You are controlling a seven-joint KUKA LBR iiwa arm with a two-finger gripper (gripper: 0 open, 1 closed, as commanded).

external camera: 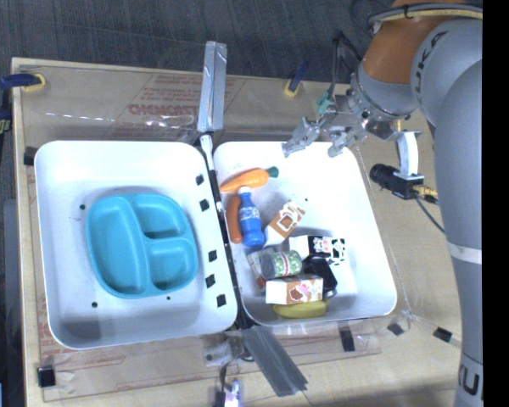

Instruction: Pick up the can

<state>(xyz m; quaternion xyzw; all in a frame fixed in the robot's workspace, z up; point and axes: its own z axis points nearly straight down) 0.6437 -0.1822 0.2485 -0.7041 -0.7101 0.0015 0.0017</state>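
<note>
Right bin [369,219], can [280,264] on its side, long axis left-right

Red mirrored lettering [163,108] runs across the clear sheet behind the left bin, too blurred and reversed to read. The blue bottle [250,221], the can [280,264] and the small cartons [293,291] carry printed labels, but none of their text is legible at this size
</note>
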